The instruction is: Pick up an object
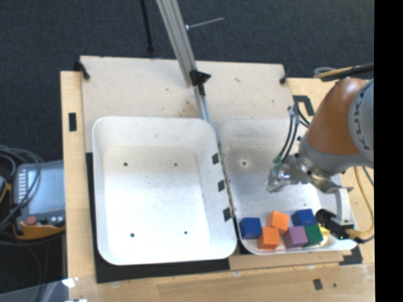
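Note:
Several small blocks lie along the near edge of the right bin [252, 143]: a blue cube [250, 227], two orange blocks [279, 219] [270, 237], a purple block [295, 236], a green block [313, 234] and a second blue block [304, 217]. A yellow piece [325, 232] peeks out beside the green one. My gripper [277, 181] hangs over the middle of the right bin, just above and behind the blocks. Nothing shows between its fingers.
The left bin [157, 187] sits next to the right one, sharing a middle rim. A slanted aluminium pole [179, 36] rises from behind the bins. A pendant with cables [34, 200] lies off the bench's left side.

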Robot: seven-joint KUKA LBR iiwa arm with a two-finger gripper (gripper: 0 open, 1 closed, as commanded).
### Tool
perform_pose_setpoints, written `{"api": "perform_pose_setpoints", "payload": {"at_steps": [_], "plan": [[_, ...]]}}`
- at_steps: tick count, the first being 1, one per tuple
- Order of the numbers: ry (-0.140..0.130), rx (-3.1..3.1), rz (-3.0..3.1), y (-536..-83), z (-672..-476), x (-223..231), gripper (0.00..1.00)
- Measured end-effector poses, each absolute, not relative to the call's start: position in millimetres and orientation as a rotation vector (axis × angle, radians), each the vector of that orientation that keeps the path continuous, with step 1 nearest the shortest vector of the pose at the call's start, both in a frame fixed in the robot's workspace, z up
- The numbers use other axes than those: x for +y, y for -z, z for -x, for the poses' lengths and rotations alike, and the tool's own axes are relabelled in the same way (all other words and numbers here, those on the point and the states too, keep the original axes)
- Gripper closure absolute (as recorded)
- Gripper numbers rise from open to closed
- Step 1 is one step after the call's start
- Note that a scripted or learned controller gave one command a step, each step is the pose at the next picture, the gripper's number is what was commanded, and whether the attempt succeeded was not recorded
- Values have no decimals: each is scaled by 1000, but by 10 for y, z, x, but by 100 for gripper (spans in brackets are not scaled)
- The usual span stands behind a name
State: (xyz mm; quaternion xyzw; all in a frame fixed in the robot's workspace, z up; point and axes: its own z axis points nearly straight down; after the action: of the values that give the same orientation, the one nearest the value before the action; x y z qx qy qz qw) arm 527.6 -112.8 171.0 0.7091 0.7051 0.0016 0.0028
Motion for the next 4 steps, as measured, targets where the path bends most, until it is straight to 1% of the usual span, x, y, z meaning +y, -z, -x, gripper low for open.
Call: {"api": "perform_pose_setpoints", "payload": {"at_steps": [1,2,3,4], "plan": [[-5,2221,-2214,-2090,-5294,-1141,100],[-3,2230,-2213,-2055,-5461,-670,100],[-5,2229,-2212,-2242,-5645,-212,100],[-5,2230,-2212,-2290,-5905,368,100]]}}
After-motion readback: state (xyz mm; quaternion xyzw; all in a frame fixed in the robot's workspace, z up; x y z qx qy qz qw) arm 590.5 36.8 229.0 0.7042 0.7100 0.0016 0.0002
